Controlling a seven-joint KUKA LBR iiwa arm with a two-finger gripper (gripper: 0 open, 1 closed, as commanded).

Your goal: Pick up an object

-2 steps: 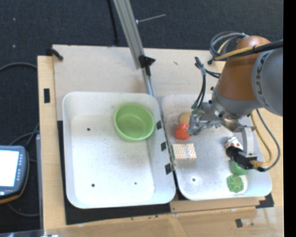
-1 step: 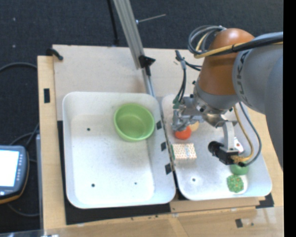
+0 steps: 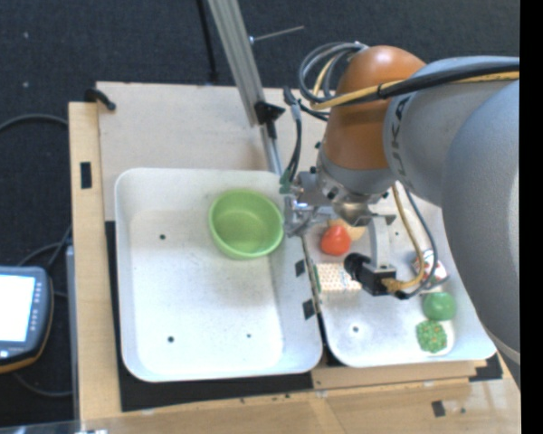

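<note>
The gripper (image 3: 337, 217) hangs right above the red ball (image 3: 335, 240), seemingly mid-reach; whether its jaws are apart, I cannot tell; lowering comes next.

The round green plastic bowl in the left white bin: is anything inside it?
The round green plastic bowl sits at the left white bin's upper right. Its visible inside is only bare green plastic. The wrist hardware of the grey arm hides a sliver of its right rim.
</note>
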